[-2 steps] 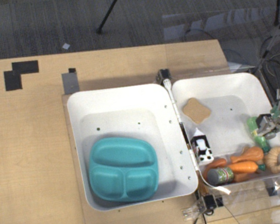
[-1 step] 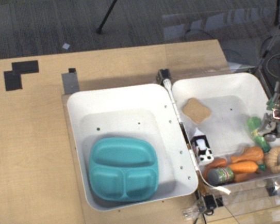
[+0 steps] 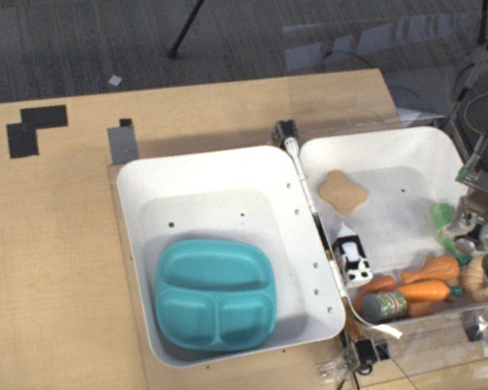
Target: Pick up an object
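The right bin (image 3: 372,139) holds several small items. A tan bread-like piece (image 3: 342,191) lies near its back left. A black and white toy (image 3: 354,262) stands by the left wall. Along the front wall lie a red sausage (image 3: 376,286), a dark can with a green label (image 3: 383,307), an orange carrot (image 3: 427,291) and a brown piece (image 3: 439,268). A green item (image 3: 443,216) sits at the right, partly under my gripper (image 3: 478,227). The gripper hangs low over the bin's right side, next to a tan ring-shaped item (image 3: 479,277).
The left bin (image 3: 194,165) holds a teal divided plate (image 3: 213,292) at its front. A ridge with a black fitting (image 3: 286,130) separates the bins. Cables and clamps (image 3: 363,353) sit at the bench's front edge. The arm's body covers the right bin's far right edge.
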`<state>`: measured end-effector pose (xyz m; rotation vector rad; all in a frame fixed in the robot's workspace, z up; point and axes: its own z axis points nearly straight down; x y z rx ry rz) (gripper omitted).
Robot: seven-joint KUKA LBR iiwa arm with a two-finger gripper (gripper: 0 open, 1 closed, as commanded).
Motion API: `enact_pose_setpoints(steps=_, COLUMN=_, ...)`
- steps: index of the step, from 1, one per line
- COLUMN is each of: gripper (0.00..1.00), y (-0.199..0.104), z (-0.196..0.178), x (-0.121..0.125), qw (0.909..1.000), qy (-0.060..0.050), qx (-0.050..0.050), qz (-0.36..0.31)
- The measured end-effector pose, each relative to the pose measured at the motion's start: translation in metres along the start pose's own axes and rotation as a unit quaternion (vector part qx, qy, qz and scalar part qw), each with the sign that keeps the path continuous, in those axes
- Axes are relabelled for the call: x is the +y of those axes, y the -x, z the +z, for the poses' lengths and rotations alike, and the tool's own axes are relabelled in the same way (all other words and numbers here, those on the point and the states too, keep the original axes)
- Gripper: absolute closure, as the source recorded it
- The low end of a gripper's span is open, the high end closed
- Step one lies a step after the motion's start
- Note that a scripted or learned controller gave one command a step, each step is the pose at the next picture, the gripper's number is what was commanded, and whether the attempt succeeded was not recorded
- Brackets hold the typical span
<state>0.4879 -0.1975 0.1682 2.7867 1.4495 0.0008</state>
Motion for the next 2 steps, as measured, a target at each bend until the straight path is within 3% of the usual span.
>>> enact_pose_setpoints(steps=1, gripper=1.00, y=-0.012, z=0.017, x=-0.009, qw=0.9980, qy=-0.001, qx=0.001, qz=0.063)
enact_pose_setpoints(steps=2, gripper=1.00, y=-0.075, z=0.031, x=0.090, qw=0.9988, qy=0.001, qx=0.000, qz=-0.049)
